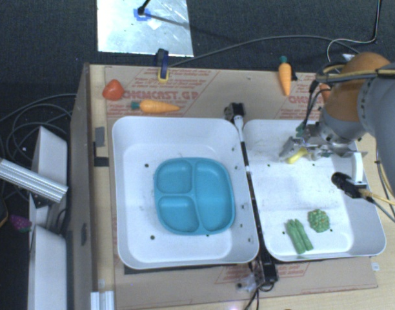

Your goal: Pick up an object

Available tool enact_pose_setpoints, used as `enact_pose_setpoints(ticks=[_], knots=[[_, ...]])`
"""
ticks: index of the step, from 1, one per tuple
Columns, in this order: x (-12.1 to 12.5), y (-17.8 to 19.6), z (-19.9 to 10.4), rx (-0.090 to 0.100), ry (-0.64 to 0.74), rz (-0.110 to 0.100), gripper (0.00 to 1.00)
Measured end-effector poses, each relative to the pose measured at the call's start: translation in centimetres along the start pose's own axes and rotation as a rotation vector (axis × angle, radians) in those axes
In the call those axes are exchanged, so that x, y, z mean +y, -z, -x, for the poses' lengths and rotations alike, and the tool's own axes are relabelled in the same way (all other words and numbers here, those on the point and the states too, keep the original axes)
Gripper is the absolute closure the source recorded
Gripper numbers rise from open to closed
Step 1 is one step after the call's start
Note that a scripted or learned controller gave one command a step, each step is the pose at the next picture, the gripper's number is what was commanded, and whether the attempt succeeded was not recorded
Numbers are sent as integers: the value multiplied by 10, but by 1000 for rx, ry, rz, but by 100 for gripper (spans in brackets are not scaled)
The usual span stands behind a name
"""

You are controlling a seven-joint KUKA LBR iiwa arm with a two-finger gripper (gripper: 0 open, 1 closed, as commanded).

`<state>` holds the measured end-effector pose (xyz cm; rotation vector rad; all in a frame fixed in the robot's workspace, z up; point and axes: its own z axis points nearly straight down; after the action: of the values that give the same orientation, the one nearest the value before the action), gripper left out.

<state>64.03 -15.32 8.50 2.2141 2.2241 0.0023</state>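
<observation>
My gripper is low over the far part of the right bin, with the grey arm and its orange band reaching in from the right. A small yellow object lies right at the gripper's tip, partly covered by it. I cannot see whether it is held. Near the front of the same bin lie a green bundle of stalks and a small green broccoli piece. Both are well apart from the gripper.
The left bin holds a blue divided plate. Behind the bins on the cardboard lie two toy carrots and a red tomato-like toy. A black part juts out below the wrist. Cables run along the bench's right side.
</observation>
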Motion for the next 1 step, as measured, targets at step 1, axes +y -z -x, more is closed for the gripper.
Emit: enact_pose_setpoints(ticks=[1], knots=[[1,11,0,0,3,1,100]])
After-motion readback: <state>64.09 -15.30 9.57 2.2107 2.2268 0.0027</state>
